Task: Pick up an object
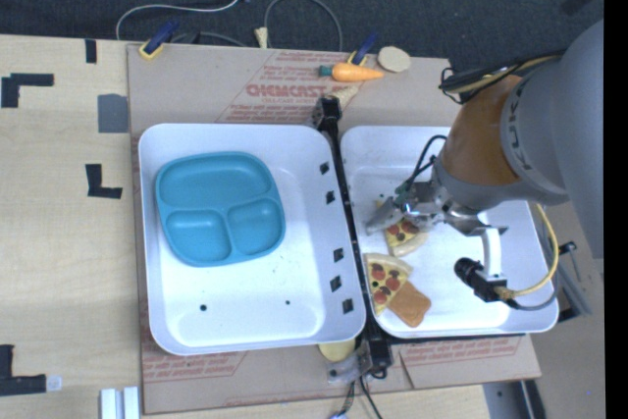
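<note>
pizza slice (pixel 386 278): lies flat in the right bin (pixel 510 314), tip pointing down
gripper (pixel 396 214): too blurry to tell if open or shut

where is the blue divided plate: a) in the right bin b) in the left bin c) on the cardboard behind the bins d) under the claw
b, since the blue divided plate lies inside the left bin, while the claw hangs over the right bin near a toy pizza slice.
</note>
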### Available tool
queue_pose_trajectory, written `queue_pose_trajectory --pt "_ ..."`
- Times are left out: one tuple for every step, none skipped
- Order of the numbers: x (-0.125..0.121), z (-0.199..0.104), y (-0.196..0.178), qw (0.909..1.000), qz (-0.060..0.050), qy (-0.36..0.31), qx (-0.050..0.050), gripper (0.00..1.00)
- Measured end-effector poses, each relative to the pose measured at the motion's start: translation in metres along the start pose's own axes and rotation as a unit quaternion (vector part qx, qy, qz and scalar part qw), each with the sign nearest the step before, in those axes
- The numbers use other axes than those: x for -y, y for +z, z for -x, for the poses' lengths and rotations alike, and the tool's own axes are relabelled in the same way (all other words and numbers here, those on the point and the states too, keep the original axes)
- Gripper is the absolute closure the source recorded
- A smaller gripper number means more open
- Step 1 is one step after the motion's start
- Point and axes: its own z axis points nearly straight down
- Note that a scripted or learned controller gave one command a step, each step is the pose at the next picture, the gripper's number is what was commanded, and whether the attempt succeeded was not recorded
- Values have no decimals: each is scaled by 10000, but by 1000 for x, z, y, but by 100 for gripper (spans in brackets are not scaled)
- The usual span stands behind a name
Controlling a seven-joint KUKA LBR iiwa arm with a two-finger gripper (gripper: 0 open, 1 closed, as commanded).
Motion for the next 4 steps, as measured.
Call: queue_pose_trajectory --pt "0 -2 0 10000 -1 13 15 0" --pt "1 -1 0 10000 12 2 10 0" --pt "5 -5 -1 10000 23 11 23 0" --pt "9 -1 0 10000 6 -3 1 0"
